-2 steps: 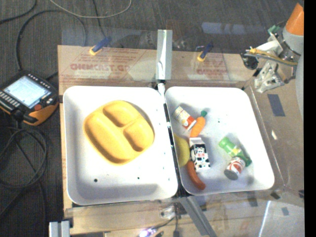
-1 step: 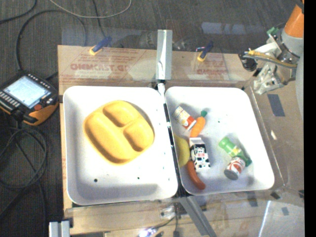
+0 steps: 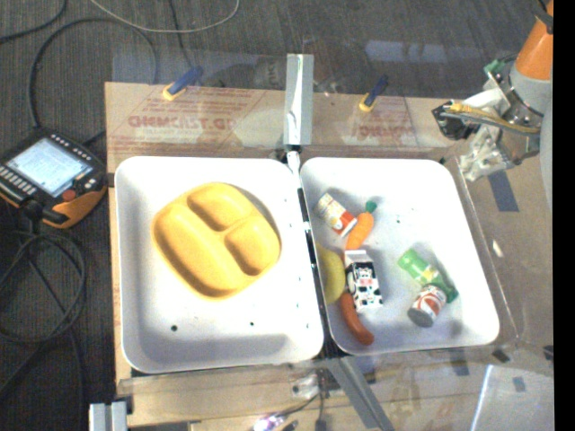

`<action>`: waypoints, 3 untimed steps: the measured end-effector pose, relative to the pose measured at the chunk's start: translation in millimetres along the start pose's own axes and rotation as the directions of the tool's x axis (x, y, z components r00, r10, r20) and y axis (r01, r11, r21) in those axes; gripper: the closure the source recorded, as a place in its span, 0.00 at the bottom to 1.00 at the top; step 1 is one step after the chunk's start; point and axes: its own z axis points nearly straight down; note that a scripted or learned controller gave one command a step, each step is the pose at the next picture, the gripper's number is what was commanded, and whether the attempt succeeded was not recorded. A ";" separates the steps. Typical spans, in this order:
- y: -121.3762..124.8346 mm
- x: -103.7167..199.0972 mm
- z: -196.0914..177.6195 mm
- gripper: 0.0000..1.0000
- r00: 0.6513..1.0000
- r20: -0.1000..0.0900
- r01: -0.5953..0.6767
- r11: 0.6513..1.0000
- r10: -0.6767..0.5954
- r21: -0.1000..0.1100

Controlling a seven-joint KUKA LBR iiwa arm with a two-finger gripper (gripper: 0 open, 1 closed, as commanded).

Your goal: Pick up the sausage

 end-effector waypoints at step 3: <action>0.4 1.5 -0.2 1.00 1.000 0.000 -0.002 1.000 0.002 0.000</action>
